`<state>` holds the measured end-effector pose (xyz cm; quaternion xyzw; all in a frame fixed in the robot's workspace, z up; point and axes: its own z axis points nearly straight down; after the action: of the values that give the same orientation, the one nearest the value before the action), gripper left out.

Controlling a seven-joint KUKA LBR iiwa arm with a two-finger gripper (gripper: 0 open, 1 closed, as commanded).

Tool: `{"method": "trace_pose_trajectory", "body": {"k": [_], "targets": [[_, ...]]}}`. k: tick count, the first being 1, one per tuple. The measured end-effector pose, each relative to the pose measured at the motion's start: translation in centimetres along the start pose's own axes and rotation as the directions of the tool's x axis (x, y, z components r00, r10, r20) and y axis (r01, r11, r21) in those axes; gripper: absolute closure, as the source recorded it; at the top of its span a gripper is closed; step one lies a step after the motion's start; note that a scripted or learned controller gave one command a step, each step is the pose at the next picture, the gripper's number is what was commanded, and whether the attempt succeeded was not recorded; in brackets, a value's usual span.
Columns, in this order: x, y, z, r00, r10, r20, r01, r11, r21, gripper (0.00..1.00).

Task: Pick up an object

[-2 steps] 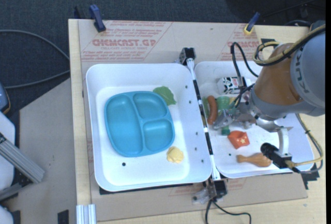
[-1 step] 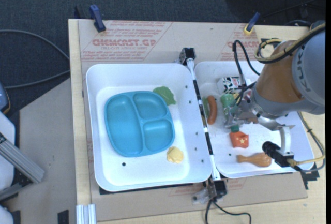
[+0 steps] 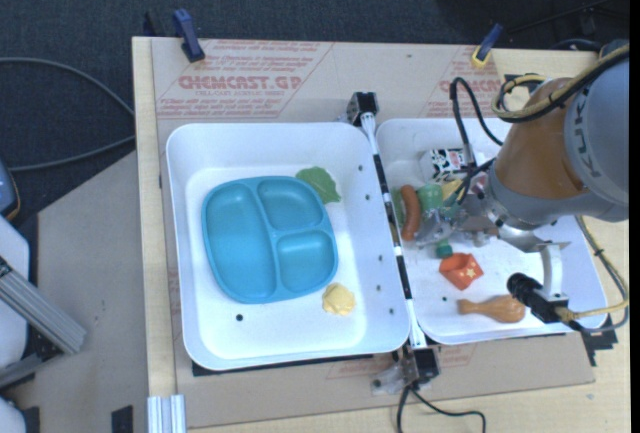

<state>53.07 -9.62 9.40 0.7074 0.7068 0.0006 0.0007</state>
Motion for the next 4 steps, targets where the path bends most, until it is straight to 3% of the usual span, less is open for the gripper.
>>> {"method": "trace_pose_trajectory", "body": {"k": [1,2,3,4], "targets": [[-0.6,1.3,1.0,1.000,-0.001,0.000,0.001,1.000,0.001,0.00],[-0.6,1.3,0.0,1.000,0.000,0.000,0.000,1.000,-0.001,1.00],[-0.6,1.3,0.0,1.000,0.000,0.000,0.000,1.000,-0.001,0.00],[-0.5,5.6,1.5,1.000,0.008,-0.012,-0.007,0.996,0.091,0.00]]}}
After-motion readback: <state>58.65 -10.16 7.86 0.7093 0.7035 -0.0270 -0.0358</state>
